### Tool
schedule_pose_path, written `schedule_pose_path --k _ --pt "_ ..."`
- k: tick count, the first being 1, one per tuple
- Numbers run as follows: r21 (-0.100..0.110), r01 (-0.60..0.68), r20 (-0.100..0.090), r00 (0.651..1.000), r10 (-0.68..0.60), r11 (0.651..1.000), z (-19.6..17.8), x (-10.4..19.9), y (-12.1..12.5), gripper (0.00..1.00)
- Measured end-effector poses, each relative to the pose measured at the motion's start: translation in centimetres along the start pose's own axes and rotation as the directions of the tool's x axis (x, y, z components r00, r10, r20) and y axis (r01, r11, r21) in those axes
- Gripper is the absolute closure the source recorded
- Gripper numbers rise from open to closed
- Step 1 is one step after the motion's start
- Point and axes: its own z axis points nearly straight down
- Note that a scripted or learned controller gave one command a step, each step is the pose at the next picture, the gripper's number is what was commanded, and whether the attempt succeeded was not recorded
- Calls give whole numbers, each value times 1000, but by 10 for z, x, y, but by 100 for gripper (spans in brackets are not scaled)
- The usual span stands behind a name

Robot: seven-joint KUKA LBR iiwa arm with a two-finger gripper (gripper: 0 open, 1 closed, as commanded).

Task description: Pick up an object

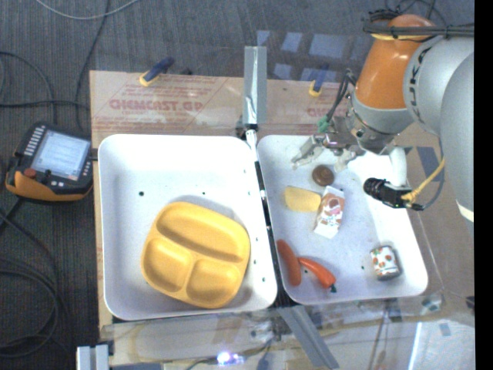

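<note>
Over the rt bin's (416,280) far end, seen from the overhead cam, the hand (326,156) hangs low off the grey arm (451,91) w/ orange band. Its fingers (302,156) look spread apart, w/ nothing between them, so no object is picked.

Objects in rt bin:
- brown disc (323,176) just below the hand, very close; can't tell if touching
- yellow block (303,200) near the bin's left wall, just beside the disc
- small carton (330,213) w/ red print, lying tilted, just beside the block; contact unclear
- red sausage (287,262) at the near left corner, w/ an orange carrot-like piece (318,271) right next to it
- small can (384,261) w/ red print toward the near rt corner, well apart from the rest

Left bin (115,206) holds a yellow divided tray (196,253), upside up, sat toward the near side.

Both bins sit side by side on the worktop (177,106), rims touching at mid. Blue clamp (156,69) on the worktop's far edge. Handheld pendant (50,163) w/ lit screen lies on the floor left of the bins.
</note>
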Motion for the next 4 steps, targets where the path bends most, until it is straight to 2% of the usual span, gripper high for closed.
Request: schedule_pose_path --k 1,2,3,4 --pt "-2 27 2 1000 -27 1000 97 -46 -16 0" --pt "-17 2 6 1000 -2 1000 101 -54 -76 0" --pt "-19 3 6 1000 -2 1000 92 -54 -75 100" --pt "-1 -163 2 987 163 987 -15 17 -62 100"
